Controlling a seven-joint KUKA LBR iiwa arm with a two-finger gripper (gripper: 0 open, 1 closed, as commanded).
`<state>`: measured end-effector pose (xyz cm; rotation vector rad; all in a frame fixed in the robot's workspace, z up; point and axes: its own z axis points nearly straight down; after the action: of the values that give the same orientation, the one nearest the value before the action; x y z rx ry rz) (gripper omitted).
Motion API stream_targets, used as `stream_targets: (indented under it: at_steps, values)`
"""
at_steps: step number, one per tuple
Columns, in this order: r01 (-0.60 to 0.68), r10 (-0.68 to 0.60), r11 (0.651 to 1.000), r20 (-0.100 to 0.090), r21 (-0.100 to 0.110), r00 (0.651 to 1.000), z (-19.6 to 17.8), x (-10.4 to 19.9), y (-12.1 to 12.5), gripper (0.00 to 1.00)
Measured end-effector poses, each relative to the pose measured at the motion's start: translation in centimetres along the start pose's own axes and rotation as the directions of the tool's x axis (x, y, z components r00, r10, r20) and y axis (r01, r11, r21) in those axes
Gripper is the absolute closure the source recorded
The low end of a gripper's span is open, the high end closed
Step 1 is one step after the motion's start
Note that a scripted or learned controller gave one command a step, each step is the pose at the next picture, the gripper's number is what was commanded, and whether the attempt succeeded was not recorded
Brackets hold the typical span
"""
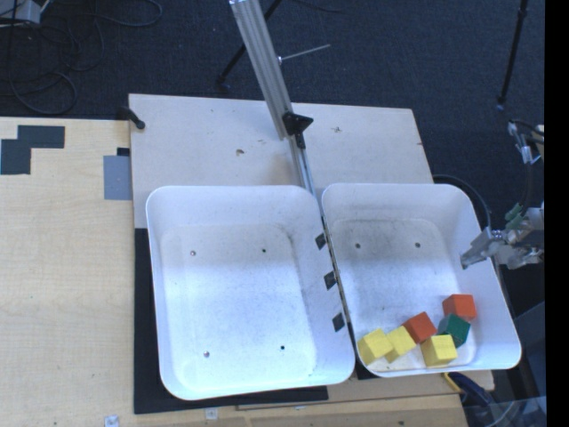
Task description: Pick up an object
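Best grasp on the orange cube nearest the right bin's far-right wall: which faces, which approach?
Judging from the one view: come straight down on the orange cube and pinch its left and right faces. The dark green block crowds its near side, and the right white bin has its sloped wall close on the right, so clearance there looks tight. The gripper sits at that bin's right rim.

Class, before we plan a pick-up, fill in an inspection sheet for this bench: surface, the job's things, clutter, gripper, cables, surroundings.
Surface: two white bins side by side, left bin and right bin, on a pale board.
Job's things: blocks in the right bin's near corner, namely two yellow, two orange, one green.
Clutter: nothing seen.
Gripper: at the right bin's far-right rim; holds nothing visible.
Cables: black leads on the floor.
Surroundings: metal rail, dark carpet, wooden table at the left.
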<state>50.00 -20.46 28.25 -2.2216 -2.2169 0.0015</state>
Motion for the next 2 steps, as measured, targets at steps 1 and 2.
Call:
stream_targets:
  at_steps: [1,2]
  values:
    - [0.009,-0.009,1.000,0.001,-0.005,1.000,-3.4,5.9,1.0,0.00]
    - [0.005,-0.005,1.000,-0.002,0.008,1.000,7.4,9.5,3.3,0.00]
